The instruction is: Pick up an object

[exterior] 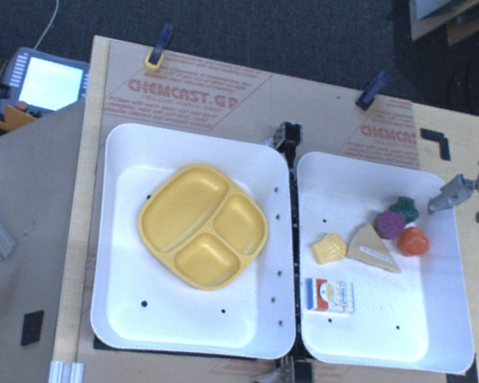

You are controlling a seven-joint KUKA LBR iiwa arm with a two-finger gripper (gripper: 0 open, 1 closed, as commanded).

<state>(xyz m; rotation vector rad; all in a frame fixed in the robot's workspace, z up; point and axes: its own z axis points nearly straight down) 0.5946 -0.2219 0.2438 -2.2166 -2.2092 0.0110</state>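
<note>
**Bench from above: gripper open at right bin's far corner**

The brown cardboard-covered bench top [238, 94] carried two shallow white plastic bins side by side. The left bin [110, 301] held a yellow plastic divided plate with three compartments [203, 225], lying near the bin's middle.

The right bin [396, 342] held five small items. A small flat white carton with red and blue print [331, 297] lay toward the near left. Beyond it were a beige wedge-shaped piece [372, 249] and, just beside its left, a small yellow ridged block [329, 248]. A round purple toy piece [390, 224] sat at the wedge's far end, a red-orange ball-shaped piece [412, 241] touching its right, a small dark green piece [405, 207] just behind.

The grey two-finger gripper [469, 201] stood at the right bin's far right corner, fingers spread apart, nothing between them, near the green piece but apart from it.
</note>
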